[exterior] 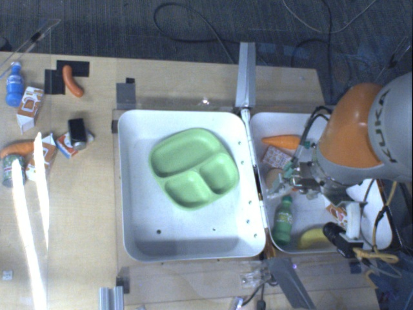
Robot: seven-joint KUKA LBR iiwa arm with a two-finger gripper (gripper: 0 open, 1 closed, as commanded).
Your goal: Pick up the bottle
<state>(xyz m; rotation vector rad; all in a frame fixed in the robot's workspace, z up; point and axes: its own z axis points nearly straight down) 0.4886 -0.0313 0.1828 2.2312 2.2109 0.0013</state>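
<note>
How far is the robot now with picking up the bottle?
Done: the grey arm has reached over the right white bin, and its gripper hangs just above the small green plastic bottle. In hand: nothing shows between the fingers; the bottle lies on the bin floor beside a yellow banana. Left: lowering onto the bottle, closing on it and lifting.

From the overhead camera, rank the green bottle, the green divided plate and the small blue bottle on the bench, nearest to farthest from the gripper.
Measured from the gripper over the right bin:
1. Green bottle, in the right bin, just below the gripper.
2. Green divided plate, in the middle of the left bin.
3. Blue bottle, on the bench's far left, outside both bins.
</note>
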